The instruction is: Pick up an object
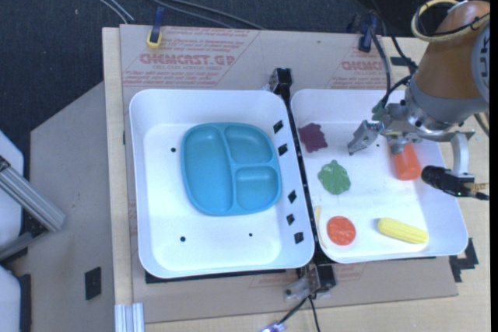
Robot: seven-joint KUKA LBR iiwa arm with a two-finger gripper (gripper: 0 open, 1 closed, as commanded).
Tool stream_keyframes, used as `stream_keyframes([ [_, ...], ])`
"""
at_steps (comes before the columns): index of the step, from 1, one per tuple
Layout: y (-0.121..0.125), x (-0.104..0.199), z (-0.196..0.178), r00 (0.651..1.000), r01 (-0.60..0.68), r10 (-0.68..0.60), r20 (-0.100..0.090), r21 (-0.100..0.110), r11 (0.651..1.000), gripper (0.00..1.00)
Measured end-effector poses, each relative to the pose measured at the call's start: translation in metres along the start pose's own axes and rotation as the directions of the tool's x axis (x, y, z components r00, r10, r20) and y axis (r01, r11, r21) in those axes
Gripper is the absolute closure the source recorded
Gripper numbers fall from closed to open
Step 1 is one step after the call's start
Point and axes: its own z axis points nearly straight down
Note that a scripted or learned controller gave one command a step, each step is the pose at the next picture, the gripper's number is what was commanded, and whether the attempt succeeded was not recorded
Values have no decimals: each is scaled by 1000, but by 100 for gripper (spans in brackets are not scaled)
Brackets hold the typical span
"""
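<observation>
Orange-banded and grey, the arm (pixel 455 50) stands highest over the bench. Its gripper (pixel 385 138) hangs up and to the right of the green leafy piece (pixel 334 177). Whether that gripper is spread or closed I cannot tell from this slant, and nothing can be seen clamped in it.

Just below the gripper, right of the green leafy piece, lies an orange piece (pixel 405 163). Its upper end is tucked under the wrist hardware, so I cannot say whether the two touch. A purple piece (pixel 313 137) sits just up and left of the green one. A red round piece (pixel 341 230) lies straight below it, and a yellow corn cob (pixel 402 230) lies below and to the right.

This looks like the approach step, with the gripper poised above its target and no lift begun. The orange piece is the likeliest target. The next move calls for centring over it, descending squarely and closing on its narrow width.

Counted, there are five small toy foods, one of each colour, all in the right bin (pixel 373 99). One blue divided plate (pixel 232 167) lies well left of the green piece, alone in the left bin (pixel 156 245). That makes two bins and one arm.
</observation>
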Motion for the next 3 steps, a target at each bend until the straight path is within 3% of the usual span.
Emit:
stream_keyframes([
  [1,-3,6,45,1000,1,-1,-1,0,1000,0],
  [2,-2,6,31,1000,1,-1,1,-7,1000,100],
  [3,3,16,-22,1000,3,-3,3,-12,1000,100],
])
